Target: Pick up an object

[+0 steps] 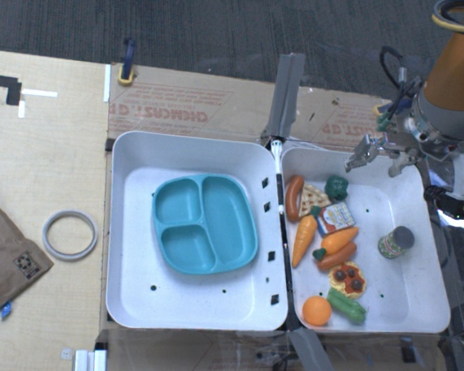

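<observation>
Gripper [379, 156] hangs over the back rim of the right bin [415, 316]; whether its fingers are apart or together cannot be told, and nothing shows between them. Toy food lies below and left of it: broccoli [336, 186] nearest, hot dog [294, 196], carrots [303, 240], orange [316, 310]. Small can [395, 241] sits below it. Teal divided plate [204, 223] lies far left, in the left bin [124, 292].

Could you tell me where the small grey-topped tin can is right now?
The small grey-topped tin can lies in the right white bin, near its right wall, apart from the toy food pile to its left.
</observation>
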